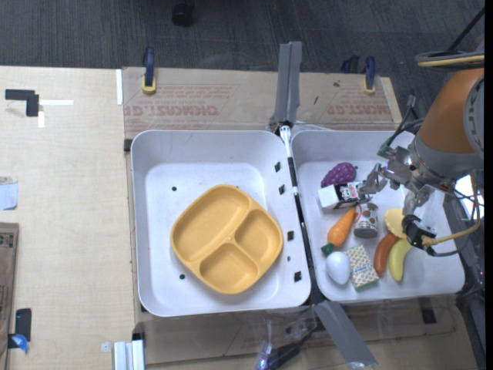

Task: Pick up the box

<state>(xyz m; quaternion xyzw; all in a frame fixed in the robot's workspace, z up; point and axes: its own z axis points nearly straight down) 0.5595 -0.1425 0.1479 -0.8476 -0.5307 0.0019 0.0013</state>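
From above, the arm (451,122) is cut off at the right edge, and its gripper (379,179) is too cluttered to make out: whether it is wide or narrow cannot be told. The box (362,267), small, pale and speckled with a green edge, lies flat near the front of the right bin (454,284), between a white egg (337,267) and a red sausage (382,254). The left bin (146,206) holds 1 yellow divided plate (226,240).
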